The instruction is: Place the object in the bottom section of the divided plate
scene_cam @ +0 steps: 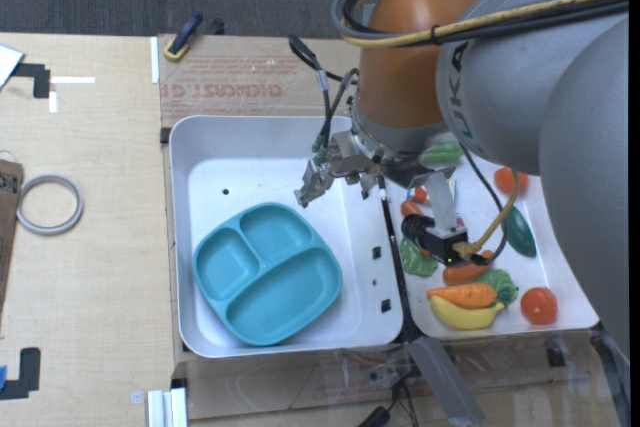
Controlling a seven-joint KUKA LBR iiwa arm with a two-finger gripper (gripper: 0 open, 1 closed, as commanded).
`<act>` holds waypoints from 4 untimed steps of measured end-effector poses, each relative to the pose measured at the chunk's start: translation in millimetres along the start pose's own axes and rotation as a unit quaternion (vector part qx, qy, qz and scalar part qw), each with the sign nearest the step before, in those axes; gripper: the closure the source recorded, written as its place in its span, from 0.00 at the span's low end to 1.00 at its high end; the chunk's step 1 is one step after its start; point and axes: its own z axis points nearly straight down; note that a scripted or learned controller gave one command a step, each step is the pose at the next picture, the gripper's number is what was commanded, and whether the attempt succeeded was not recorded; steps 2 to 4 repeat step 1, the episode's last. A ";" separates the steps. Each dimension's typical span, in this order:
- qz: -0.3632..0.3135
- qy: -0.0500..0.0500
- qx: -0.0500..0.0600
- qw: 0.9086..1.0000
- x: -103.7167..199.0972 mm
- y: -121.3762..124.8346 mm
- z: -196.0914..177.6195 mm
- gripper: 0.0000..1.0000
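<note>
The blue divided plate [265,270] lies in the left white bin [181,215], toward its front left. Its large bottom section [288,291] has nothing in it, and the two smaller sections sit above it. My gripper [340,187] hangs over the right upper part of the left bin, just up and right of the plate. It is open, with nothing visible between its fingers. Toy foods lie in the right bin [575,287]: a banana [465,315], a carrot [462,295], a tomato [539,305] and a green leaf shape [520,230].
The arm's orange band and grey body cover the upper right of the view and part of the right bin. A tape roll [48,203] lies on the bench at far left. A blue and yellow tool [185,35] sits behind the left bin.
</note>
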 end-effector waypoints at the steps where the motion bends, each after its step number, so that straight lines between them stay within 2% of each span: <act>1: 0.000 0.000 0.000 1.000 0.0 0.0 0.0 0.00; 4: 0.000 0.000 0.000 1.000 0.0 0.0 0.0 0.00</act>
